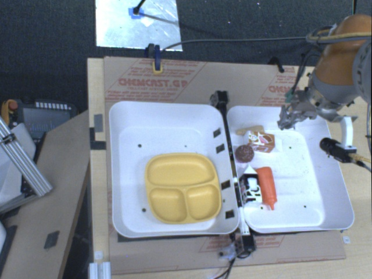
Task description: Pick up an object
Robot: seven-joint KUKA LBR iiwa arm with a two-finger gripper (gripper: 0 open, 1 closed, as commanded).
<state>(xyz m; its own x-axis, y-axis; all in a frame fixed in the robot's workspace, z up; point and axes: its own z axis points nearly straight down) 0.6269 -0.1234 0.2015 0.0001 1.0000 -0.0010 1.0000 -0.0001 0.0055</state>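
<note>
- The counter [96, 173] carries two shallow white bins side by side, resting on a brown board with red lettering.
- The left bin [125, 127] lies well to the left of the end effector and holds a yellow divided tray [182, 187] with three compartments.
- The right bin [334, 208] lies under and below the end effector.
- The arm [343, 51], grey with an orange band, reaches in from the right over the far right corner of the right bin.
- The end effector [285, 122] hangs above the upper edge of the right bin, pointing down and to the left; whether it is open or closed cannot be told, and nothing shows in its grasp.
- An orange carrot-shaped object [267, 187] lies below and slightly left of the end effector, near the bin's middle.
- A black-and-white patterned object [250, 188] lies just beside the carrot's left.
- A small printed packet [260, 140] lies near the end effector, just down-left of it.
- A dark round object [244, 153] lies just left of and below the packet.
</note>
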